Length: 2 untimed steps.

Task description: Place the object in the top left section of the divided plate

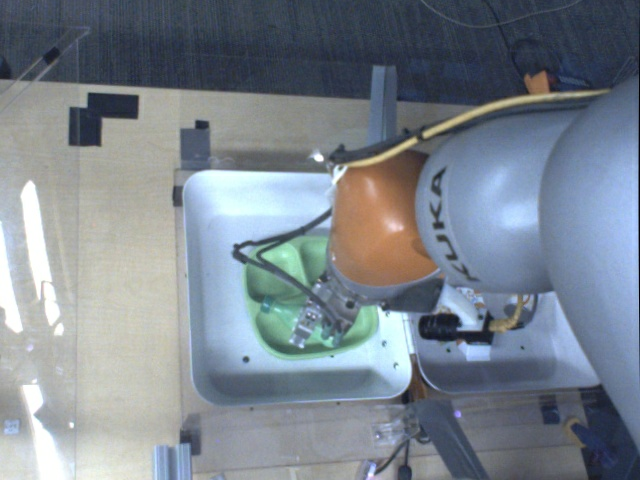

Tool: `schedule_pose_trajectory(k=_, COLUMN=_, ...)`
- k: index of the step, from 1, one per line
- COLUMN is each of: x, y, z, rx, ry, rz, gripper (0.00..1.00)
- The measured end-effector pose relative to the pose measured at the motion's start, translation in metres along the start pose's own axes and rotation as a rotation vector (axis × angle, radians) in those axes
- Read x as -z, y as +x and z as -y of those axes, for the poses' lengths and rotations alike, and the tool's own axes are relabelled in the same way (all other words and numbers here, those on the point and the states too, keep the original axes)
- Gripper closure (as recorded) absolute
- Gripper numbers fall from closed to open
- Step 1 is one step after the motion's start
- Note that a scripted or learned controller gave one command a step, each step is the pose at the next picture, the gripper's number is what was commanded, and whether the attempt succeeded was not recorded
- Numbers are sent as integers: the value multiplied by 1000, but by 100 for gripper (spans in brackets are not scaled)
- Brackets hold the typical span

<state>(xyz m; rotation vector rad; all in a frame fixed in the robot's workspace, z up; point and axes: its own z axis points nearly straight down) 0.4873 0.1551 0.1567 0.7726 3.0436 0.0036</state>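
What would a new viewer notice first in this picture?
First, the big grey arm with its orange band, reaching in from the right over the left bin. Next, the green divided plate lying in that bin, with the hand low over its lower part.

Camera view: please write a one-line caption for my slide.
KUKA iiwa arm reaches from the right over the green divided plate in the left white bin, gripper low above the plate.

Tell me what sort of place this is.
Probably a robotics lab or test cell. A grey KUKA arm reaches over two shallow white bins set in a wooden bench, with a green divided plate in the left bin, loose cables on the dark carpet behind, and black tape marks.
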Motion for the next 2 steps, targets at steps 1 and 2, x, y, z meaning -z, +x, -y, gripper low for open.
schedule_pose_trajectory(k=1, x=0, y=-1, z=0, rx=-2, ry=0, rz=1, gripper=0)
schedule_pose_trajectory(k=2, x=-53, y=16, z=-41, rx=81, ry=-20, rz=16, gripper=0)
